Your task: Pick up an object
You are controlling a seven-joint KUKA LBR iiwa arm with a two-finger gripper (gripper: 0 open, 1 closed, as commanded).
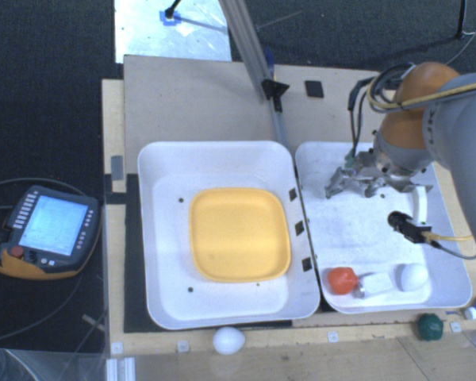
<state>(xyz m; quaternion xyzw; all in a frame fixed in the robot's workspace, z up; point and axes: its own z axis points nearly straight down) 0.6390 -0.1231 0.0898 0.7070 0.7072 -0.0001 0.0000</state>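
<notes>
You see the gripper (351, 182) over the right bin's (448, 292) far end, grasp state indeterminable. The orange ball (341, 279) lies at its near edge. A teach pendant (47, 230) sits left on dark carpet (47, 70).

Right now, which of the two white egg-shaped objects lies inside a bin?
The white egg-shaped object in the right bin, beside the red ball. The other white egg lies outside, on the bench in front of the left bin.
</notes>
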